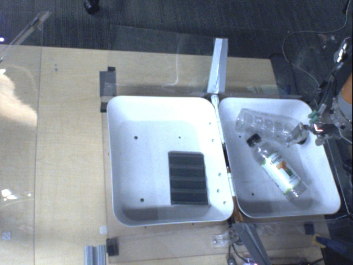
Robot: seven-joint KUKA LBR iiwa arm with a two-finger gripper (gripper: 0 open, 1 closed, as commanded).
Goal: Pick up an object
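A clear plastic bottle [276, 167] with a black cap and a green and orange label lies slantwise in the right bin [325, 203]. Behind it, by the bin's far wall, lies a clear ribbed plastic package [263, 122]. A dark ribbed rectangular block [188, 178] lies flat in the left bin [127, 148]. My gripper [304, 133] hangs low at the right bin's right side, close to the right end of the clear package. The bottle lies apart from it, to the lower left.
The two white bins stand side by side on a wooden bench, with a metal bar [217, 65] behind the joint between them. The arm and loose cables [331, 81] crowd the right edge. A clear panel covers the bench's left part.
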